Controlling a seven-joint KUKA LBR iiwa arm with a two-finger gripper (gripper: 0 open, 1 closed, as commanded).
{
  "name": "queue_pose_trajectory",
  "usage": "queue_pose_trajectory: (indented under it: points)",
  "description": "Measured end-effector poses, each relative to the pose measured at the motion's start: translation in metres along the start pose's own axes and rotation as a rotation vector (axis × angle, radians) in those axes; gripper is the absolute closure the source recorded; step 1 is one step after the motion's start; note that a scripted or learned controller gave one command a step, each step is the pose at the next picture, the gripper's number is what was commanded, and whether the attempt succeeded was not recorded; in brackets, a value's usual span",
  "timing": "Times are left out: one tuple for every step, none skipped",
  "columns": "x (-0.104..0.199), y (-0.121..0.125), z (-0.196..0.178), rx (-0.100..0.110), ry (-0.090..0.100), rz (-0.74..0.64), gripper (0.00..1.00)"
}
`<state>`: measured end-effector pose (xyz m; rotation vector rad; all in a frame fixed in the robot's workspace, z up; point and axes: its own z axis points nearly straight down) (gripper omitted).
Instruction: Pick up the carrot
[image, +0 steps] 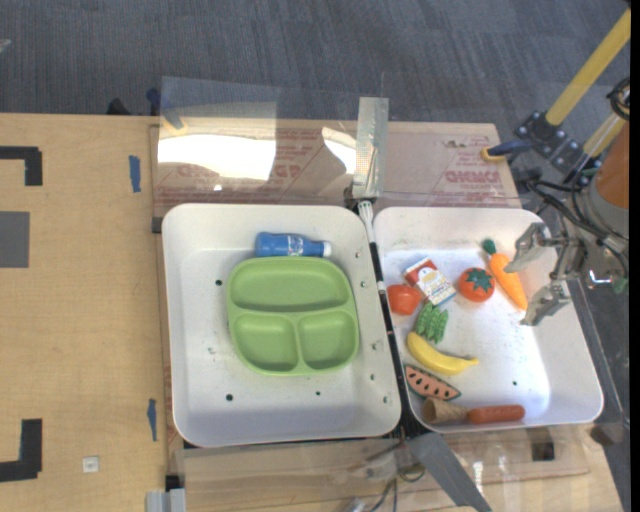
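The orange carrot (509, 279) with a green top lies at a slant in the right bin (570, 385), near its far right side. My gripper (522, 291) reaches in from the right and stands open right at the carrot. One finger (527, 245) sits by the carrot's upper half, and the other finger (543, 303) is just beyond its thin tip. The carrot rests on the bin floor, and I cannot tell whether either finger touches it.
Left of the carrot in the right bin are an orange-red tomato (477, 284), a small carton (431, 281), a red fruit (403, 299), a green vegetable (432, 322), a banana (440, 355), a watermelon slice (432, 383) and a sausage (495, 413). The left bin (190, 390) holds a green divided plate (294, 313) and a blue bottle (291, 245).
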<state>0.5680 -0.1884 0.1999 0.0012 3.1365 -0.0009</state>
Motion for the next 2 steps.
queue_pose_trajectory:
  points:
    - [-0.042, -0.006, 0.101, 0.0, -0.002, -0.135, 0.0]
    - [-0.045, -0.004, 0.089, 0.002, -0.01, -0.138, 1.0]
